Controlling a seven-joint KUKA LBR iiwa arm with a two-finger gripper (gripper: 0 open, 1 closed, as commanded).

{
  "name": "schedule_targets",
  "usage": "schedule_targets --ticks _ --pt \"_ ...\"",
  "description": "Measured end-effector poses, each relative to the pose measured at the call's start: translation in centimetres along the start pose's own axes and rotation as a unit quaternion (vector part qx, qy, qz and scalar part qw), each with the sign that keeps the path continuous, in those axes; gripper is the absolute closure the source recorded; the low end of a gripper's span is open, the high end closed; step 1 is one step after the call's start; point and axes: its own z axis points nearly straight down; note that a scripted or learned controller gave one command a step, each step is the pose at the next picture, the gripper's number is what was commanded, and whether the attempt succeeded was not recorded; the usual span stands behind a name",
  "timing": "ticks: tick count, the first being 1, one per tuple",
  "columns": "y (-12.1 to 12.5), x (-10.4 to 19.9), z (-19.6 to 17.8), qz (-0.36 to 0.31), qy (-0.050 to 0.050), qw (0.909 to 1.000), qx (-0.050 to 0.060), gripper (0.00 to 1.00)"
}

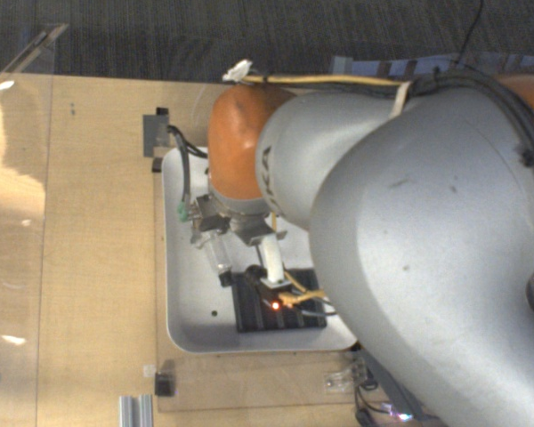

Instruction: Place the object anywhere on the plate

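The arm [427, 203] covers much of the bench, so I cannot tell where the object and plate lie. Beneath it the gripper [221, 261] hangs low in the white bin [182, 323]; whether it is open or closed I cannot tell. This looks like the picking step, and the next move calls for a confirmed grasp.

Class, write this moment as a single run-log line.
arm: across bin from right | pincer: inside bin, pointing down | bench: wood, left of bin

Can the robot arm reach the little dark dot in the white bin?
Probably yes. The gripper hangs low inside the white bin, quite close to the dark dot, and there is just bare bin floor between them, so nothing looks to be in its way.
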Motion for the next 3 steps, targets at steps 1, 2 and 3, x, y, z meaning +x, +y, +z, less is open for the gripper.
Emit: schedule_targets --ticks 1,2,3 --pt "7.7 -3.4 2.6 -0.075 0.0 0.9972 -0.002 1.0" --pt "9.0 -2.1 -6.6 -0.225 -0.001 0.9744 -0.004 1.0" --pt "2.8 -9.7 2.1 -0.191 -0.001 0.9815 -0.001 1.0"
